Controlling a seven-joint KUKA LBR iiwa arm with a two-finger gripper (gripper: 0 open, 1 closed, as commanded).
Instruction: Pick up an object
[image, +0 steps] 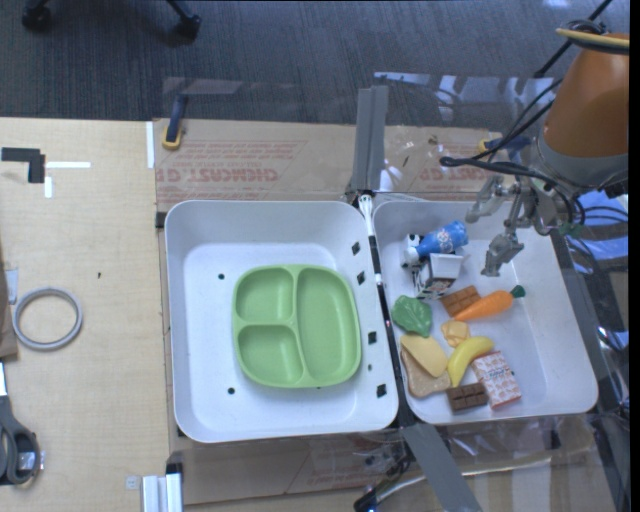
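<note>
Camera view, cardboard (300, 160) printed lettering, mirrored, unreadable

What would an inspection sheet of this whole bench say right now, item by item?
Surface: wooden bench bearing two white bins; left bin, right bin.
Job's things: in the right bin, carrot, banana, green leaf, blue toy, small carton.
Clutter: green divided plate in the left bin; tape ring on the bench.
Hand: hand above the right bin, nothing between its fingers.
Cables: black cables near the wrist.
Surroundings: dark carpet.
</note>
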